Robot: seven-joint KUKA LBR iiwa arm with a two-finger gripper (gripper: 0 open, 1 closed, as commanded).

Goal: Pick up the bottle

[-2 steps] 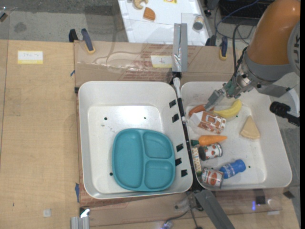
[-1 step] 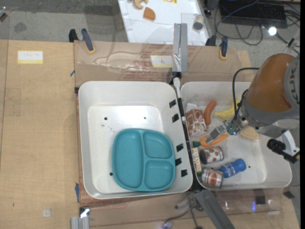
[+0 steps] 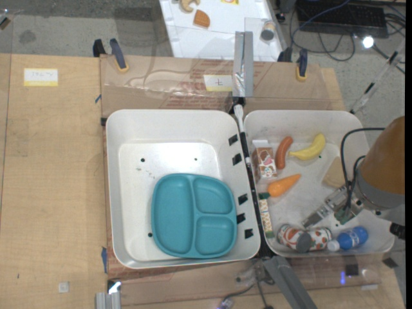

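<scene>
The bottle (image 3: 317, 239) lies on its side along the front wall of the right bin (image 3: 302, 122). It has a red and white label, and its blue cap (image 3: 353, 239) points right. My gripper (image 3: 327, 212) hangs just above and behind the bottle's middle, slanting down to the left from the grey and orange arm (image 3: 386, 172) at the right edge. Nothing shows between it and the bottle, and the bottle rests on the bin floor.
The right bin also holds an orange carrot (image 3: 284, 185), a red sausage (image 3: 283, 152), a yellow banana (image 3: 309, 148), a small printed box (image 3: 265, 162) and a tan piece (image 3: 335, 172) near the arm. A teal divided plate (image 3: 193, 215) lies in the left bin (image 3: 129, 172).
</scene>
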